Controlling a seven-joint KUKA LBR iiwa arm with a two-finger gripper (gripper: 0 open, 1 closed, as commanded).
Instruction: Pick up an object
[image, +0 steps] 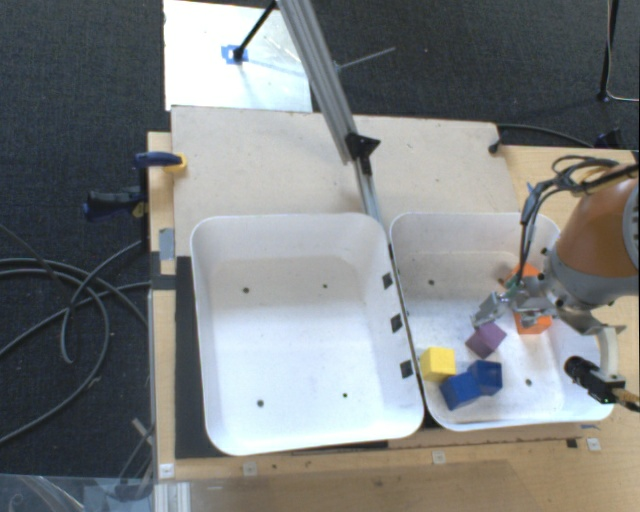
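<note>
While the arm (600, 240) reaches in from the right over the right bin (440, 240), its gripper (503, 307) hangs low among the objects, just above and touching or nearly touching the purple block (486, 339). Whether the gripper is wide, narrow or closed on anything I cannot tell; the metal parts blur together there.

All the objects lie in the near part of the right bin: the purple block in the middle, an orange piece (533, 320) just right of it and partly under the wrist, a yellow cube (437, 362) near the bin's left wall, and a blue block (473, 384) beside the yellow one, nearest the front rim. The left bin (290, 250) is to the left, across the shared rim.

The purple block looks like the likely target. To grasp it well, the gripper should be centred over it, straddle its flat sides, and avoid nudging the orange piece. The block sits tilted, so a slow descent and a firm close before lifting would guard against slipping.
</note>
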